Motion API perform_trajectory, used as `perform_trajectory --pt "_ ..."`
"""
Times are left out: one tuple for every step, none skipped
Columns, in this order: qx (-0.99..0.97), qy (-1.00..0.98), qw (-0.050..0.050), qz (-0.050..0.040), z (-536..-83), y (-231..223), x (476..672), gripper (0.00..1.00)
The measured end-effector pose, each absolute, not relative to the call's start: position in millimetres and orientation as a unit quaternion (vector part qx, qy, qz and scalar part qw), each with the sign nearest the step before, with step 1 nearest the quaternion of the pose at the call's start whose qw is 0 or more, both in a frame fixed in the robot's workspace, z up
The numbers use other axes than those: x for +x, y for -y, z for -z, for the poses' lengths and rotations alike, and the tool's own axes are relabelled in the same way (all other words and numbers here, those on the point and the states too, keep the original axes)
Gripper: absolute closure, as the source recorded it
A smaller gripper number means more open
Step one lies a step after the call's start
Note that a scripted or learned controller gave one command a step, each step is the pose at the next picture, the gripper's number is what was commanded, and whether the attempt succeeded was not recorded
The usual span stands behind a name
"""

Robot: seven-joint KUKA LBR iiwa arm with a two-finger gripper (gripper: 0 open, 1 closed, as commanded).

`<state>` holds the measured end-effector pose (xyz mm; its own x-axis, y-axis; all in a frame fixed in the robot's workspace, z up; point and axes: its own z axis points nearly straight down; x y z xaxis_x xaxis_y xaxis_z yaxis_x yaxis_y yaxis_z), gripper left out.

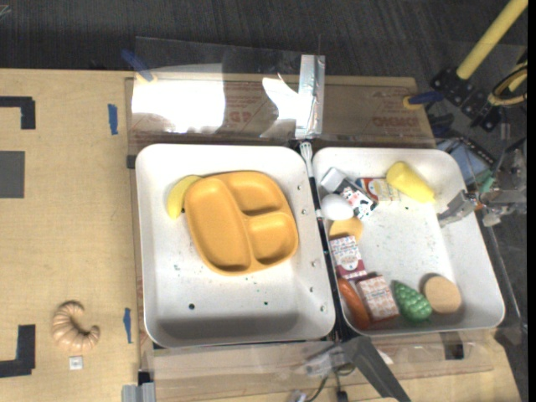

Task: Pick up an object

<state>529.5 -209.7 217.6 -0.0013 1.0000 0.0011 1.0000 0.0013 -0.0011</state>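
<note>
Presently the gripper (463,204) sits at the right bin's (402,312) right rim; whether it is open or closed cannot be told, and nothing shows in its hold. Nearest is the yellow block (409,181), just up-left of it, long axis slanting down-right. A tan round piece (441,292) lies below it.

I see a banana (174,198) half tucked under the orange tray (239,221), small packet labels (378,296) too blurred to read, gripper (459,206) fingers unclear
</note>
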Motion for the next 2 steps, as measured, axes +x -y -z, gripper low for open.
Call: perform_trajectory --pt "-0.78 0.625 0.008 0.0036 -112 211 561.8 0.0" --pt "-0.708 0.706 0.0 0.0004 -114 176 581.2 0.0"
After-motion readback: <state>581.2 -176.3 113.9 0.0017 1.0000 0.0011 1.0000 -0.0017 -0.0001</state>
